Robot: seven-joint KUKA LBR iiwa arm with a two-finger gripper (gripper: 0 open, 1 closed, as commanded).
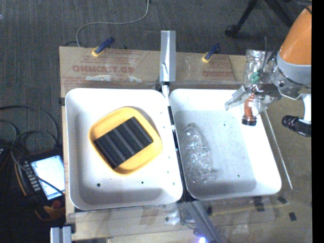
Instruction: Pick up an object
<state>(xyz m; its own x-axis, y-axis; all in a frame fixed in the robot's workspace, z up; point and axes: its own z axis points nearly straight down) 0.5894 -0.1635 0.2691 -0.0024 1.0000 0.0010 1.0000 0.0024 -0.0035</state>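
The tool (249, 111), grip state unreadable, hovers over the right bin (228, 189); the crinkly clear plastic bottle (196, 153) may slip away.

Arm (298, 44) at upper right of frame: rounded orange band on top, light grey ring under it, then a silver-grey metal wrist block with flat angled plates. Small green detail and thin wiring on the wrist's left side. Gripper (249, 116) hangs off the wrist: pale grey metal bracket, copper-orange cylindrical part below it ending in a dark ring tip. Black knob-like piece with a white housing sits at right edge, lower than the wrist.
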